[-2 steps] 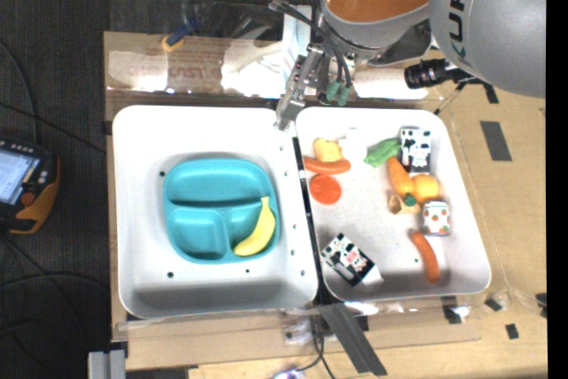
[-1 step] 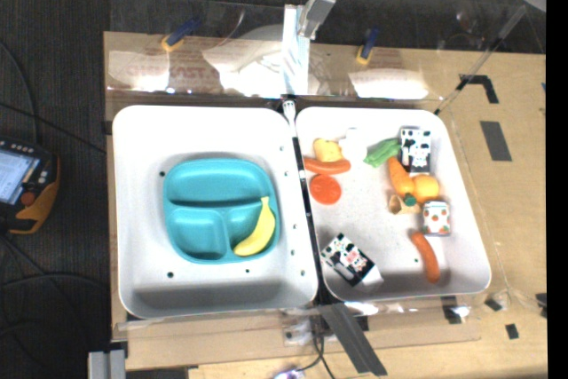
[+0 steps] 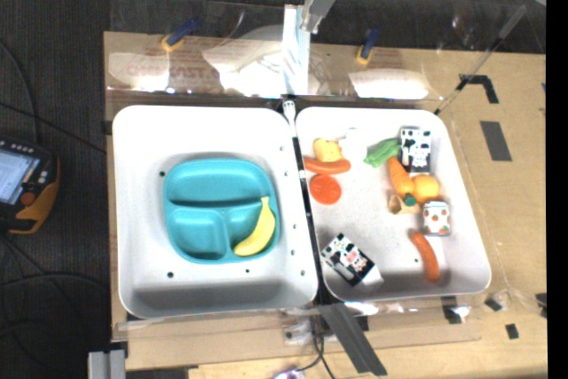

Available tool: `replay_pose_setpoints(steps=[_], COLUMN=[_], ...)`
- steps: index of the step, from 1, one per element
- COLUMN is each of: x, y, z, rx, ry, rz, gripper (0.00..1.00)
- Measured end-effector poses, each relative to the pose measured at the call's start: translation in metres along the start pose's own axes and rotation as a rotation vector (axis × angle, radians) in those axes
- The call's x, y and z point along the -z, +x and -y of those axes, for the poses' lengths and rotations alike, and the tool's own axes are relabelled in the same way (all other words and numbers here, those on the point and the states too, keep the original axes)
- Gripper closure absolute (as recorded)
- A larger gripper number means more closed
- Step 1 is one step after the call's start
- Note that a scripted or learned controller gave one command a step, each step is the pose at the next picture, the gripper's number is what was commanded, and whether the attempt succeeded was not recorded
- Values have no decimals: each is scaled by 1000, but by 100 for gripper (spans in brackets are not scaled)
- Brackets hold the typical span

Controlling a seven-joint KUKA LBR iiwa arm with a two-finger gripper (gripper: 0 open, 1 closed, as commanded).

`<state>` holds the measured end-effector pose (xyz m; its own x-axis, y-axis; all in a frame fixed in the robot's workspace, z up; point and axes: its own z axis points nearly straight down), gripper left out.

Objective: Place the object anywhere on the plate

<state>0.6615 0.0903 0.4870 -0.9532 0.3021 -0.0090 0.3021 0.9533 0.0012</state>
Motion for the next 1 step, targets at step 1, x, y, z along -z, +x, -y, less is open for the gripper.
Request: replay_pose_setpoints(steps=[1], x=[0], y=[0], z=[0], rx=[0], ry=[0], rz=[0], gripper=[0])
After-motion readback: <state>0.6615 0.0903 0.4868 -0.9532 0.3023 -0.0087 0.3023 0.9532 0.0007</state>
